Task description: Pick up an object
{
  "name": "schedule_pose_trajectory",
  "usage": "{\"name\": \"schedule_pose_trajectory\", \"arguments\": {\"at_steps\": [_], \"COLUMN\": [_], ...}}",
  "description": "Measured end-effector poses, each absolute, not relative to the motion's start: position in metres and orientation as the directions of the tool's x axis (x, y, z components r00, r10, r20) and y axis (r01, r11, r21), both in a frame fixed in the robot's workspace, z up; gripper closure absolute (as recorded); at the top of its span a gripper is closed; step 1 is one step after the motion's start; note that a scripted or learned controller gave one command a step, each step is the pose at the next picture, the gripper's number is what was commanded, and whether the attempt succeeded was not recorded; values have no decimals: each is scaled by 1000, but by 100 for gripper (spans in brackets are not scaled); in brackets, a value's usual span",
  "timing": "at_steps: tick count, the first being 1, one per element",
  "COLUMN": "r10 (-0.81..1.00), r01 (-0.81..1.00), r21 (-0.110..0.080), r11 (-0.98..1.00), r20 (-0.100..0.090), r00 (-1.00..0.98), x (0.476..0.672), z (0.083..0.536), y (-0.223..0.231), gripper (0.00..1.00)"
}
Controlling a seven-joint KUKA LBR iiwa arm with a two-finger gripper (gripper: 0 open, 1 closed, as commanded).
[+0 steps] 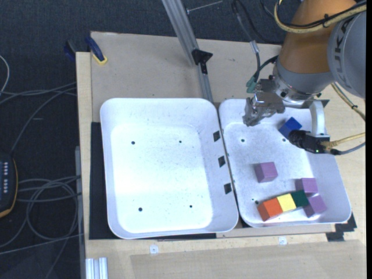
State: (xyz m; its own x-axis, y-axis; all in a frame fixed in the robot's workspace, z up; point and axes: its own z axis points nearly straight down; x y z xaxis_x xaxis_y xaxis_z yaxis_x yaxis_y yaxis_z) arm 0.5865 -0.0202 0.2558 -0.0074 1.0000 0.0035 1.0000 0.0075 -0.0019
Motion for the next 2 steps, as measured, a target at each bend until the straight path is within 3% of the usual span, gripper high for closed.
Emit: {"name": "schedule_pose_trajectory", "arguments": {"at_steps": [2], "r10": [1000], "r01": [1000], "r21": [0], "r11": [8], "r20": [4], "r00": [-8], "x": [569], "z": [250], "y": [89], "gripper": [100]}}
